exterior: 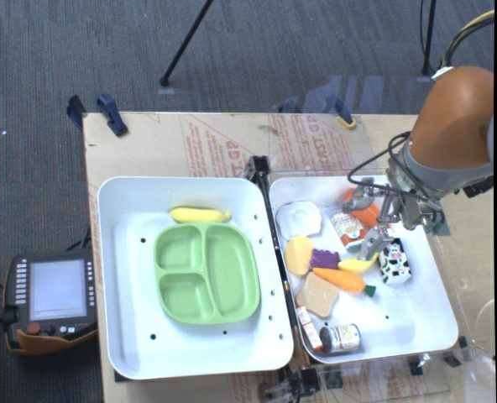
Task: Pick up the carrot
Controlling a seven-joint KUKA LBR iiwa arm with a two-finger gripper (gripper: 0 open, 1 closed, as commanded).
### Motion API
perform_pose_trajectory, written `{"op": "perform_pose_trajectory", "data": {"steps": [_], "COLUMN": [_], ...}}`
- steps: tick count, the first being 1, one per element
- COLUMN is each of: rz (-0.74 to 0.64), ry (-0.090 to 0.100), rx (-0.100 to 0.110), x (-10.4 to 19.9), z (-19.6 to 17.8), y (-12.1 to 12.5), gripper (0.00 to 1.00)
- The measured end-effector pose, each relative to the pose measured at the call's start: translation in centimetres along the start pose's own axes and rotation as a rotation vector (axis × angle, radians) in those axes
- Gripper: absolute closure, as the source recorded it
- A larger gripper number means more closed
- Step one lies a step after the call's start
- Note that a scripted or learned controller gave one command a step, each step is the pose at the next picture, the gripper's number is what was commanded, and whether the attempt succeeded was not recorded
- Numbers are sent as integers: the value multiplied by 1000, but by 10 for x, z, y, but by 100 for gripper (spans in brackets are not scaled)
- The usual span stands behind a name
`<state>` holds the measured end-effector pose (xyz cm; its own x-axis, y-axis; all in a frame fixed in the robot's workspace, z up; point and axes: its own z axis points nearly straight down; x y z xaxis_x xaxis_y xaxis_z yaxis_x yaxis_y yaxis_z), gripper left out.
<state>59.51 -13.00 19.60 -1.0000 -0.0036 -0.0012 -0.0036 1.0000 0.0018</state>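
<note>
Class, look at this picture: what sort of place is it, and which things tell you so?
Probably a robotics lab bench: a grey and orange robot arm over two white bins, toy food such as a carrot, and a teach pendant.

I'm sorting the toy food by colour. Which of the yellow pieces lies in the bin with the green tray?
The long yellow banana, lying just above the green tray in the left bin. The other yellow pieces sit in the right bin near the carrot.
</note>
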Motion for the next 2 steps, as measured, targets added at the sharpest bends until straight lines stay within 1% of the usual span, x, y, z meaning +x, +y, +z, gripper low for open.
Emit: {"op": "perform_pose_trajectory", "data": {"steps": [1,2], "rz": [37,32], "ry": [-3,-12], "rx": [0,0], "x": [44,41], "z": [105,94], "y": [42,44], "gripper": [0,100]}}
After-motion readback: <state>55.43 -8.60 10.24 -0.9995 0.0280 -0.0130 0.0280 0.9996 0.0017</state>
